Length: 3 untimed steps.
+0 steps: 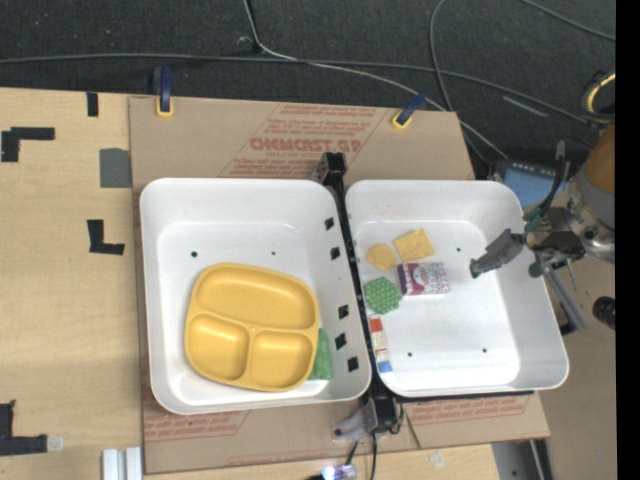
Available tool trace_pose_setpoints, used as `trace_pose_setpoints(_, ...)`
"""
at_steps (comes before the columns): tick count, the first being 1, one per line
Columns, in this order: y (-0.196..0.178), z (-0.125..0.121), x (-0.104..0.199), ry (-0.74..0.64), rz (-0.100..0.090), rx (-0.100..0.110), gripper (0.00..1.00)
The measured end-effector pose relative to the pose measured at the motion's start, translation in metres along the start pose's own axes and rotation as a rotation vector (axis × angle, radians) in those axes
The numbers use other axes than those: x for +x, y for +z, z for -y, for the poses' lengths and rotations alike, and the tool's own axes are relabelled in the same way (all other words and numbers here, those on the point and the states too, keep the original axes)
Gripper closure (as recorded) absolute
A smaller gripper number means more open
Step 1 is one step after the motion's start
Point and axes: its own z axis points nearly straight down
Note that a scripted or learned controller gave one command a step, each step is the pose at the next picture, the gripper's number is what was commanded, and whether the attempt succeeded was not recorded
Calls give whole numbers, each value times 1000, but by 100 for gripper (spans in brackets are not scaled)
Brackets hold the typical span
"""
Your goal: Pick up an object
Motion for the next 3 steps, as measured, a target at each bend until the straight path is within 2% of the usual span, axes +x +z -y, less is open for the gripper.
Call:
trace_pose_setpoints(1, -5, -2, 0, -3, 2, -9, 0)
trace_pose_setpoints(3, 101, 1, 18, -3, 0, -4, 0)
